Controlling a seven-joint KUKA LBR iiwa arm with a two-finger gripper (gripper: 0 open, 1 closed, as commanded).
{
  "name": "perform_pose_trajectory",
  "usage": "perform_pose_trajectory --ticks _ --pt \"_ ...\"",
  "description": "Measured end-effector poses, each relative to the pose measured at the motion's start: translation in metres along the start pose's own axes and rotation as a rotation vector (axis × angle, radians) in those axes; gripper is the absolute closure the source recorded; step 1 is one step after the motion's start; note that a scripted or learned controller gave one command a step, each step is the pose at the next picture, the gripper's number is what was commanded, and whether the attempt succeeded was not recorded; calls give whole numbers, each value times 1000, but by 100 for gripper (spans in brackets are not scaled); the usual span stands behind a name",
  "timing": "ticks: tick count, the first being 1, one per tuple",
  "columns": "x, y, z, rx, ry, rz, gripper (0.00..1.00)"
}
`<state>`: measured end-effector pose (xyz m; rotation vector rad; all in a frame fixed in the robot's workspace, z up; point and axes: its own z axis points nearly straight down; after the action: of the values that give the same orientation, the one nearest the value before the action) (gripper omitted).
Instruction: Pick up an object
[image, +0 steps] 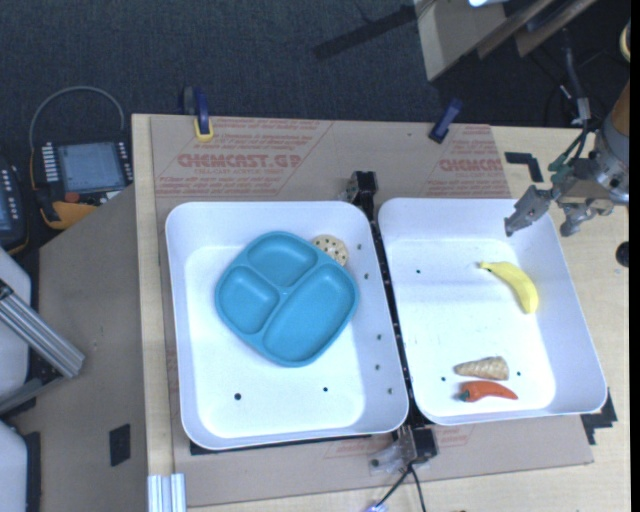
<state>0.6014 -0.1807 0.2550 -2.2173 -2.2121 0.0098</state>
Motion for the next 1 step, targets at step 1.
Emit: perform_pose_trajectory --ticks 1 --pt "0 2 -6 -11 -2 -3 0"
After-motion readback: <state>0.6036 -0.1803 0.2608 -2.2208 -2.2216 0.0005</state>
